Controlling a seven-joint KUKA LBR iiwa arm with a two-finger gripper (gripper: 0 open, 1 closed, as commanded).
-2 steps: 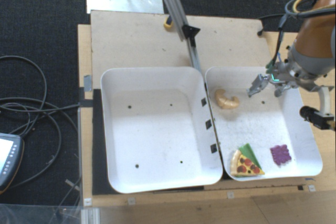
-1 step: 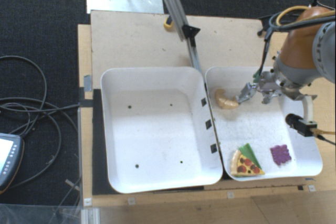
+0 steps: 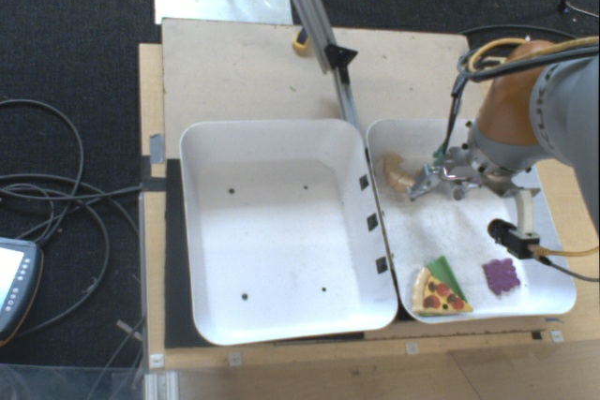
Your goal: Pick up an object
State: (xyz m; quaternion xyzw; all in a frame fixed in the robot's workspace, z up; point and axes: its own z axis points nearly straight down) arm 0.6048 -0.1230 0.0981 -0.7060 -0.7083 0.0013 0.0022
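The right white bin (image 3: 457, 229) holds three things. A small tan lump (image 3: 395, 171) lies near its far left corner. A toy pizza slice (image 3: 441, 288) with a green edge rests at the front, and a purple bunch of grapes (image 3: 502, 275) lies to its right. My gripper (image 3: 422, 184) hangs low over the bin, just right of the tan lump and very close to it. Whether it touches the lump is unclear. The grey arm with its orange band (image 3: 511, 112) comes in from the right.
The left white bin (image 3: 272, 229) stands beside the right one, with black clips (image 3: 372, 222) along their shared wall. A slanted metal pole (image 3: 314, 9) crosses the bench's back. Cables (image 3: 56, 192) and a tablet (image 3: 14, 281) lie on the floor to the left.
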